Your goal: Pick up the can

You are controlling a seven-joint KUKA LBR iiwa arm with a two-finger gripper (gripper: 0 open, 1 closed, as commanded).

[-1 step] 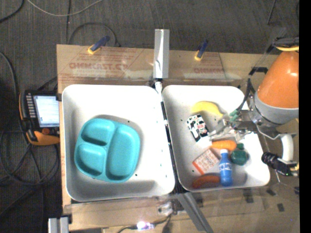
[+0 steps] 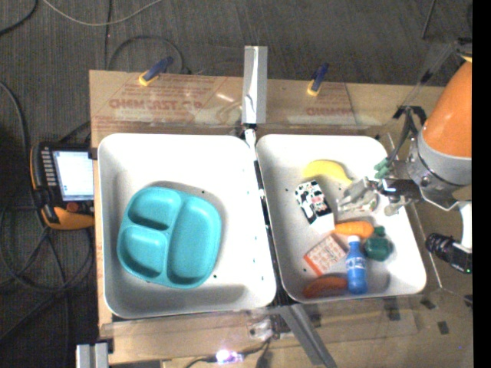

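Jaws (image 2: pixel 357 196) hang over the right bin (image 2: pixel 399 282); can't tell if spread or pinched. Banana (image 2: pixel 326 169) just beyond, carrot (image 2: pixel 354 228) just below.

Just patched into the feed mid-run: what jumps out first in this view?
The big turquoise divided plate lying alone in the left bin catches the eye first. Next comes the clutter in the right bin: a yellow banana at the back, a blue bottle and an orange carrot toward the front. The pincer hangs over that bin, reaching from the right.
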